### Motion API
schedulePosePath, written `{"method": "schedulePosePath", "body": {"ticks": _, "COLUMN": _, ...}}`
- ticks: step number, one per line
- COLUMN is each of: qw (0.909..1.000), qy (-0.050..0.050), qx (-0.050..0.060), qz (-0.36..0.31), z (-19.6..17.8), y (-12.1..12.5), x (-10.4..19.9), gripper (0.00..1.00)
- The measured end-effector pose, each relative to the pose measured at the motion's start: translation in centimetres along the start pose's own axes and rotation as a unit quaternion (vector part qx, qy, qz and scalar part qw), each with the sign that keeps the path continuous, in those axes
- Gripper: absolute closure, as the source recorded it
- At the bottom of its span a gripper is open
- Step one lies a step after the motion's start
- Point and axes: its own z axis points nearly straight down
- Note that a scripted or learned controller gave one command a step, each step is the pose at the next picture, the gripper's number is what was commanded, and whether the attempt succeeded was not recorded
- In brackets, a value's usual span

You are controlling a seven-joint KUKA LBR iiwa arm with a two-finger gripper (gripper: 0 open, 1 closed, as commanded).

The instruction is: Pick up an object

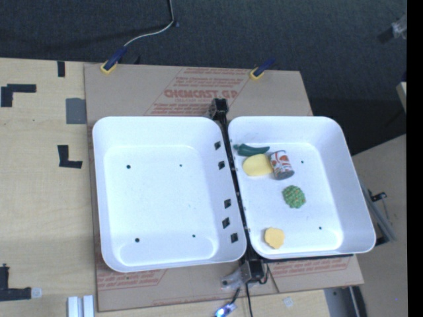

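Two shallow white bins sit side by side on a brown cardboard sheet (pixel 198 91) printed with red lettering, the sheet clipped at its far edge by two yellow-and-blue clamps (pixel 114 59). The left bin (pixel 106 177) shows bare white floor with four small dark dots. The right bin (pixel 337 177) carries all the loose objects, grouped toward its left side. Near its far-left corner lies a slim dark green piece, perhaps a toy pepper or bean (pixel 252 149), though it is too small to name surely. Just in front of it sits a yellow lemon-like fruit (pixel 257 166), touching a small can with a red and white label (pixel 281 164) that lies tilted on its right. Nearer the middle of the bin floor is a knobbly green ball (pixel 293 197), apart from the others. Close to the near-left corner rests a yellow-orange rounded piece (pixel 274 238). A dark cable (pixel 168 5) runs across the dark floor beyond the bench.
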Motion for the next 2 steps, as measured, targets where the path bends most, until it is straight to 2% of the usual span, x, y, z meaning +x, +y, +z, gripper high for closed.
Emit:
{"method": "schedulePosePath", "body": {"ticks": 1, "qw": 0.9999, "qy": 0.005, "qx": 0.01, "qz": -0.005, "z": 15.5, "y": -0.1, "x": 9.5, "gripper": 1.0}}
{"method": "schedulePosePath", "body": {"ticks": 2, "qw": 1.0, "qy": 0.001, "qx": -0.002, "qz": -0.002, "z": 7.3, "y": 0.0, "x": 9.4, "gripper": 1.0}}
